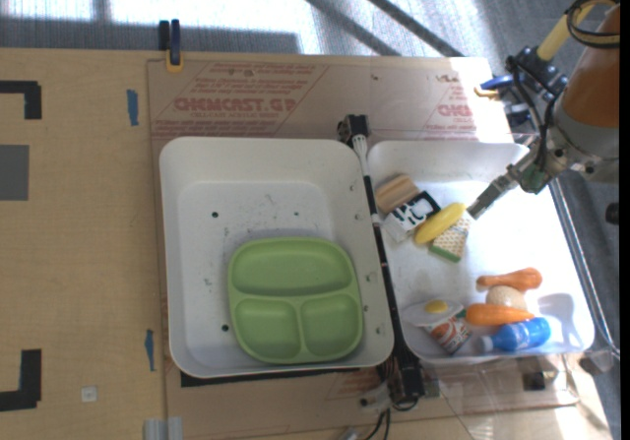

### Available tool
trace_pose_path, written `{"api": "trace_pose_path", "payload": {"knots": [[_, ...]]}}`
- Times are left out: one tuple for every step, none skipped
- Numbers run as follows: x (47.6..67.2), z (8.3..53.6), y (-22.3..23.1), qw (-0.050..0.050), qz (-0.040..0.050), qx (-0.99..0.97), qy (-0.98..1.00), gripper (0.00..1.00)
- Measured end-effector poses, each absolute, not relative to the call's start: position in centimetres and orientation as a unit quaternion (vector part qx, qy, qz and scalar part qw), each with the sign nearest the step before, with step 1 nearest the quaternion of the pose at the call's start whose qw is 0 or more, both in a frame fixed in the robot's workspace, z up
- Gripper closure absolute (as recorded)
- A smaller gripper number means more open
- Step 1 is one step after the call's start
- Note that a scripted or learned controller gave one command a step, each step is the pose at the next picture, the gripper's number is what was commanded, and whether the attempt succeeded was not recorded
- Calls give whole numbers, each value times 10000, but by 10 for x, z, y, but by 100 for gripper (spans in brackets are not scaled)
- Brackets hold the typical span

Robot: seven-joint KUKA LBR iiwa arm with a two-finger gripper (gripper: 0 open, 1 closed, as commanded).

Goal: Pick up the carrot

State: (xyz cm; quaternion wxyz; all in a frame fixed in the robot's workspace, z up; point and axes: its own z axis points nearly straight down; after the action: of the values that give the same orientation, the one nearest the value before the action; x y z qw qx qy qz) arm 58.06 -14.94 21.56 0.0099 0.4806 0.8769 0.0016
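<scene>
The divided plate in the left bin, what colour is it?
Light green, seen clearly in the camera view: divided plate.

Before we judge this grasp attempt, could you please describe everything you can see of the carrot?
The carrot is a smooth orange toy that looks like plastic, lying on its side on the floor of the right bin, near the front. It runs roughly left to right. A pale egg-like piece sits against its far side, and a blue bottle lies against its near side. The end effector is farther back, apart from it.
</scene>
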Motion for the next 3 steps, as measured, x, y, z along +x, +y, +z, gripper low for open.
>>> {"api": "trace_pose_path", "payload": {"knots": [[519, 148, -173, -18, -2, 3837, 9234, 0], [488, 94, -218, 65, 2, 3591, 9333, 0], [483, 187, -87, 57, 20, 2398, 9708, 0]]}}
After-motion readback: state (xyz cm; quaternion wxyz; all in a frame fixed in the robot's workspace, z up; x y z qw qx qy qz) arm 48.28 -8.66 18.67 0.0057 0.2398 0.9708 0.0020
